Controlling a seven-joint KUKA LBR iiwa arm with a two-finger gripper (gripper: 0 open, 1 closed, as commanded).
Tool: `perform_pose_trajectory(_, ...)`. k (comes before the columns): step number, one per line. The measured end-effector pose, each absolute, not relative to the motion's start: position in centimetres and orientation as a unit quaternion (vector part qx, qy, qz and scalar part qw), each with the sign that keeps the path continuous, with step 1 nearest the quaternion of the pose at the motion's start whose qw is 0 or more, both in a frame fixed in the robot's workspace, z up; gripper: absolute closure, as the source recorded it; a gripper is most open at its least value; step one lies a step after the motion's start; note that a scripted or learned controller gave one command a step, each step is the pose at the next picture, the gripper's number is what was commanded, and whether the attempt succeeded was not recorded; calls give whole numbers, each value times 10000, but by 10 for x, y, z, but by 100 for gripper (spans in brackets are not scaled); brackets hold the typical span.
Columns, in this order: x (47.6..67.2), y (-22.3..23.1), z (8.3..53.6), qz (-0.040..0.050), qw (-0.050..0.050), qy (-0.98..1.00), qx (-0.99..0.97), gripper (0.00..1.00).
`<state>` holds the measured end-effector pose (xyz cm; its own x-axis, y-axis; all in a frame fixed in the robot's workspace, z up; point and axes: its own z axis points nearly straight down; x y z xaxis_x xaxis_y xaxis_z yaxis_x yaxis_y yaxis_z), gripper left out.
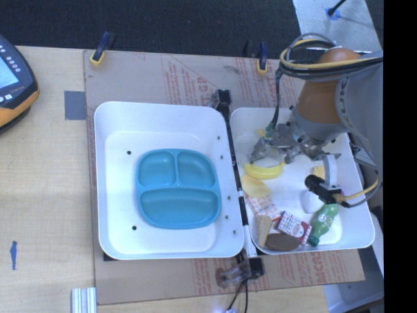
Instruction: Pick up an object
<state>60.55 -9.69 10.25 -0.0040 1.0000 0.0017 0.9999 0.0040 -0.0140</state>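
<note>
Camera view has the yellow banana just below the tool, whose fingers are spread apart.

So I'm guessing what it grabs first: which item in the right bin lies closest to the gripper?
The yellow banana, just below the gripper. The green bottle, red packet and brown piece lie further off, along the bin's near edge.

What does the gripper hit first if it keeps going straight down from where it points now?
Most likely the yellow banana-shaped toy. The gripper hangs over the upper part of the right bin, and the toy lies just below-left of it in the camera view. Depth is unclear, so it could instead land on bare bin floor beside the toy.
</note>
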Motion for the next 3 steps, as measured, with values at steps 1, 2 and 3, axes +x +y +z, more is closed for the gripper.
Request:
perform_pose_trajectory(1, 631, -110, 91, 12, 7, -7090, -7052, 0)
perform_pose_trajectory(2, 650, -128, 87, 89, 128, -7069, -7071, 0)
perform_pose_trajectory(3, 657, -129, 117, 2, -1, -7079, -7063, 0)
